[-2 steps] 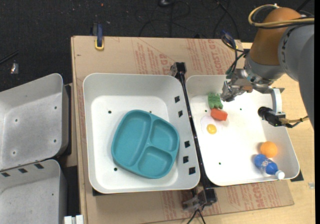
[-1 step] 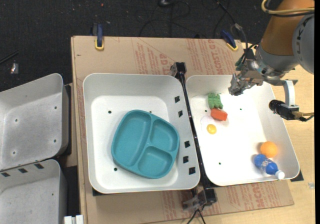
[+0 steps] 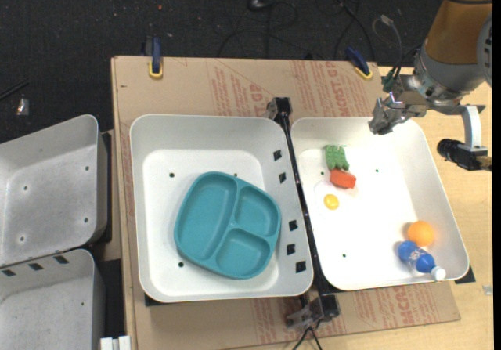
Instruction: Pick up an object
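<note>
Two white bins sit side by side on a brown board. The left bin (image 3: 149, 145) holds a big teal plate (image 3: 227, 225) with three sections. The plate lies flat and takes up most of the bin floor.

The right bin (image 3: 391, 207) holds a few small toys. A green toy (image 3: 337, 156) lies near the top left part of the bin. A small red-orange toy (image 3: 343, 179) is just below it, touching or almost touching it. A little yellow piece (image 3: 331, 201) lies a bit lower, close by. Far over in the lower right corner there is an orange ball (image 3: 420, 232). A blue toy (image 3: 415, 255) with a white tip sits right next to the ball.

The robot arm comes in from the right. Its gripper (image 3: 381, 124) hangs over the top edge of the right bin, well apart from all the toys. Nothing is between its fingers. It is too small and dark to tell if the fingers are open or closed.
</note>
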Robot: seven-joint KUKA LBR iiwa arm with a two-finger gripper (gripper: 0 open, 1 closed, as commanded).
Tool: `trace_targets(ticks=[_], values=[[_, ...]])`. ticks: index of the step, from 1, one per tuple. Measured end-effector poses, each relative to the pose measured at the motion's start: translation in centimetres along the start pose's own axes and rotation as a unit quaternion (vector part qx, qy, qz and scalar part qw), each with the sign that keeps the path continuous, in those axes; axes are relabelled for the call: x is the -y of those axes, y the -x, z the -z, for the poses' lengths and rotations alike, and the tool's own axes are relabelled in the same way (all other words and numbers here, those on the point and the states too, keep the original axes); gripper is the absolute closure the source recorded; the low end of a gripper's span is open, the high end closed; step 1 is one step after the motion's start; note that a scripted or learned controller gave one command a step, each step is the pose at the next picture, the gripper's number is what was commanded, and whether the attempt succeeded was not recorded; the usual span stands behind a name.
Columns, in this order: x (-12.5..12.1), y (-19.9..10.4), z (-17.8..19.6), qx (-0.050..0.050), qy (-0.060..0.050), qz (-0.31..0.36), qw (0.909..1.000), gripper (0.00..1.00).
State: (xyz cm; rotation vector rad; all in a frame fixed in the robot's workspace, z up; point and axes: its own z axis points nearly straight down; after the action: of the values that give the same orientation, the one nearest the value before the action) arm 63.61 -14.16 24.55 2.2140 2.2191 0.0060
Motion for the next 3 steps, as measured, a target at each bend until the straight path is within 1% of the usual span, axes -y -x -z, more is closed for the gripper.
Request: trace_targets(ticks=[1,2,3], values=[[0.8,-6.1,0.6,-0.002,-0.003,0.003,1.0000,1.00],[1.7,-12.5,0.2,-0.002,-0.004,0.003,1.0000,1.00],[3.1,-18.0,-0.5,-0.002,-0.005,0.003,1.0000,1.00]])
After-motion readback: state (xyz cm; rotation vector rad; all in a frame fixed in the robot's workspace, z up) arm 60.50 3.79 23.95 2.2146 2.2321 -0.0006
